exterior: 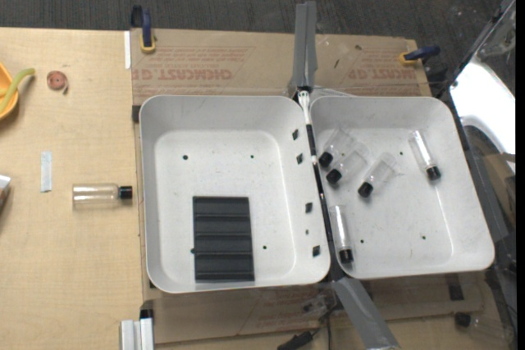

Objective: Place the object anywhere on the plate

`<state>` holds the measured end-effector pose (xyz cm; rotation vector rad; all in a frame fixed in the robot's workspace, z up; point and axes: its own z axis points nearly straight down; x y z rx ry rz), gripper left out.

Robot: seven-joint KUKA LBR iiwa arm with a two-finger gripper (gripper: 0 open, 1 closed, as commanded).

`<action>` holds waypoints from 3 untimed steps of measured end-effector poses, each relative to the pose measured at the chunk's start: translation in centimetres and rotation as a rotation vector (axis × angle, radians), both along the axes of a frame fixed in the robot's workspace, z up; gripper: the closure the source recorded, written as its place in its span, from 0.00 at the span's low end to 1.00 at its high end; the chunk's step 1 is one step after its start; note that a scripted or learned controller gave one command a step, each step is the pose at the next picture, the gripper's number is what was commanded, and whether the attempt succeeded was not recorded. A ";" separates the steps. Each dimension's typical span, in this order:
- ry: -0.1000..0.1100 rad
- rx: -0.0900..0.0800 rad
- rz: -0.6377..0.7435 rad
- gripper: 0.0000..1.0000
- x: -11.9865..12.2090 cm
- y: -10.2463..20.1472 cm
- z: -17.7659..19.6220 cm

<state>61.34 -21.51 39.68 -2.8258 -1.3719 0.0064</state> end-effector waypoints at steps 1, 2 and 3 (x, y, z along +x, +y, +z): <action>0.000 0.000 -0.165 0.00 3.0 4.4 4.3; 0.002 -0.001 -0.362 0.00 0.1 0.3 4.3; 0.001 -0.002 -0.521 0.00 3.0 9.9 4.3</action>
